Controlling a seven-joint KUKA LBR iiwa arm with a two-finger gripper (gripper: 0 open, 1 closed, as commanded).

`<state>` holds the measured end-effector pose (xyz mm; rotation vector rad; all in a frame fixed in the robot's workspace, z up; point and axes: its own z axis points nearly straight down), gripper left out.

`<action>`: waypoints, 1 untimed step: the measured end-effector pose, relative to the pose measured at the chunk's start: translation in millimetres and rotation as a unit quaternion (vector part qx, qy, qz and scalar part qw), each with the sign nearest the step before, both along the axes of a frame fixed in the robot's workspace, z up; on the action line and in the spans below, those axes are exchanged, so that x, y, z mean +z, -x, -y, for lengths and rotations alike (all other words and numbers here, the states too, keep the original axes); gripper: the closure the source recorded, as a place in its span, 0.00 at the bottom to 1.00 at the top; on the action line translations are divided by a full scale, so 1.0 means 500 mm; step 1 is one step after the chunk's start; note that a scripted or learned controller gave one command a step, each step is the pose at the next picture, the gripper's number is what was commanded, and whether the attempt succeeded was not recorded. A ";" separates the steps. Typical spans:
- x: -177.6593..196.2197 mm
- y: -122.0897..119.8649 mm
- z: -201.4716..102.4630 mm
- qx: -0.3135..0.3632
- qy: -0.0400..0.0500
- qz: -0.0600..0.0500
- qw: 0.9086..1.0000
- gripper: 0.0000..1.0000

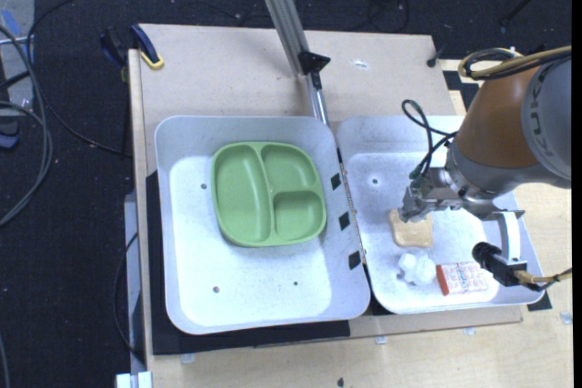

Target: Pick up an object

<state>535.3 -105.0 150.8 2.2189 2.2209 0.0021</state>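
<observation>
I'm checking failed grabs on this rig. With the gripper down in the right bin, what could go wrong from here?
1. The gripper sits at the edge of the tan object, so it may clip it rather than grasp it.
2. The white lump and red-and-white packet lie close by and could get knocked.

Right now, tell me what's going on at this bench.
The arm reaches in from the right over the right bin, its gripper low over a tan piece. Whether it has hold of that piece cannot be told from here. Just in front of it lie a small white lump and a red and white packet. The left bin holds a green divided plate, untouched.
</observation>
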 end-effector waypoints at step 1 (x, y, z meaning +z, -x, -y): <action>0.092 0.001 -0.015 0.001 0.000 0.001 1.000 1.00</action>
